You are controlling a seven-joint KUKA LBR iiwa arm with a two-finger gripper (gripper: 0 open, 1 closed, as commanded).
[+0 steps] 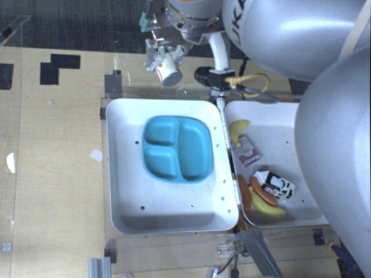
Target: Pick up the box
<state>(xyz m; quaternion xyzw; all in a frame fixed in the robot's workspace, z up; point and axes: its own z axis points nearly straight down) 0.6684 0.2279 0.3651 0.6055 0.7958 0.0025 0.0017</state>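
A small pink and white box lies tilted in the right bin, near its left wall. A black and white box lies lower in the same bin, against a banana. My gripper hangs high above the bench, beyond the far edge of the left bin and well away from both boxes. A small white cylindrical shape shows at its lower end; whether it is a held thing or part of the gripper I cannot tell.
A blue divided plate lies in the middle of the left bin. In the right bin are a yellow banana, a red-orange sausage shape and a yellow piece. The arm's large grey body covers the right side.
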